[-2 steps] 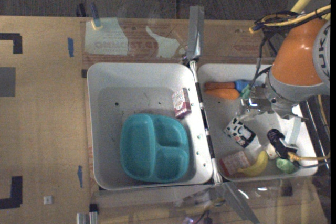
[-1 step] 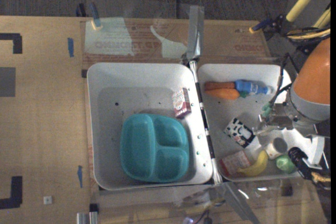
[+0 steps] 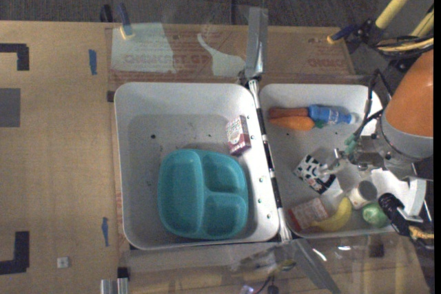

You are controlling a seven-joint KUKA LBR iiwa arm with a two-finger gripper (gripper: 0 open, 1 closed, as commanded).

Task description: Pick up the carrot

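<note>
While the carrot lies at the right bin's far end, touching a blue bottle, gripper above a black-and-white toy, banana nearer.

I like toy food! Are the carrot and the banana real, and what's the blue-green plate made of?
The carrot and banana look like smooth, evenly coloured plastic toys, though the view can't prove it. The divided plate seems moulded plastic: one uniform teal colour, rounded compartments, soft sheen.
</note>
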